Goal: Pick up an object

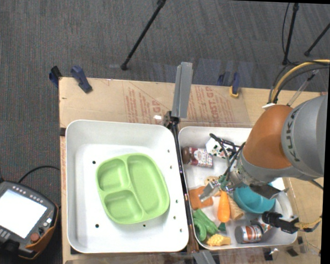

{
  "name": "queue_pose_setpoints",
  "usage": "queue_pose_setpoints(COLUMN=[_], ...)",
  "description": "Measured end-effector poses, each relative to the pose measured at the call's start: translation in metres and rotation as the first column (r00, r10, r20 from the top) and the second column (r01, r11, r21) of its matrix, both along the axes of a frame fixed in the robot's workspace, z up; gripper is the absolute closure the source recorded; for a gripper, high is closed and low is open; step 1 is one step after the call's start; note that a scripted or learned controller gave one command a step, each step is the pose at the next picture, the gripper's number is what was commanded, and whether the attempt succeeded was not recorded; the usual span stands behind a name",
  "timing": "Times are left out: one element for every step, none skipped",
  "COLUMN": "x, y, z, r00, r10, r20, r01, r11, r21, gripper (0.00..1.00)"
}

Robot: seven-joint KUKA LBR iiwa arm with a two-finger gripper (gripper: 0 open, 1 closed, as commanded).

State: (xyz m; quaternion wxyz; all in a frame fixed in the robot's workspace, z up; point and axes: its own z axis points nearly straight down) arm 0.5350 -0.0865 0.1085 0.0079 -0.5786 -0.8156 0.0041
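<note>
arm (pixel 305 136): thick rounded grey metal casing, smooth and slightly glossy | lettering: dark "KUKA" characters partly visible on the grey shell near the band | band (pixel 266 142): broad glossy orange section above the wrist | wrist: grey ring below the orange | cables: thin black wires looping beside the wrist

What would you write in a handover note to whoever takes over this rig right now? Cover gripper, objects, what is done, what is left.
Gripper: low in the right bin, over the clutter beside the orange carrot; nothing visibly between its fingers.
Objects: carrot, teal bowl, tin can, green toy, yellow corn piece and dark packet all lie in the right bin. The green divided plate sits in the left bin.
Done: arm has reached the pile.
Left: grasp and lift one object.
</note>
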Motion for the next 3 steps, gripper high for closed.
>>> queue_pose_setpoints(x=[0.004, 0.029, -0.014], y=[0.0, 0.078, 0.029], z=[0.015, 0.11, 0.077], r00=[1.0, 0.999, 0.962], r10=[0.002, -0.029, 0.272], r20=[0.01, 0.025, 0.012], r01=[-0.002, 0.029, -0.272], r11=[1.0, 1.0, 0.962], r21=[0.0, 0.001, -0.001], gripper=[1.0, 1.0, 1.0])
